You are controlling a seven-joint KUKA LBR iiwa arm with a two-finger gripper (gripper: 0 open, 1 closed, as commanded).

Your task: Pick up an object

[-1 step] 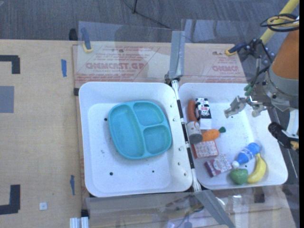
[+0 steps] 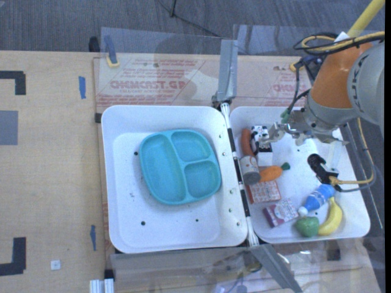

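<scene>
Your gripper [image 2: 261, 140] hovers in the right bin [image 2: 360, 221] just above the carrot [image 2: 270, 173], fingers' state I cannot tell, nothing visibly held, so you're likely approaching; next, drop onto the carrot and close.

A robotics lab: plywood bench [image 2: 49, 182] with tape marks, clear guard panels [image 2: 165, 60], loose cables [image 2: 177, 5].
</scene>
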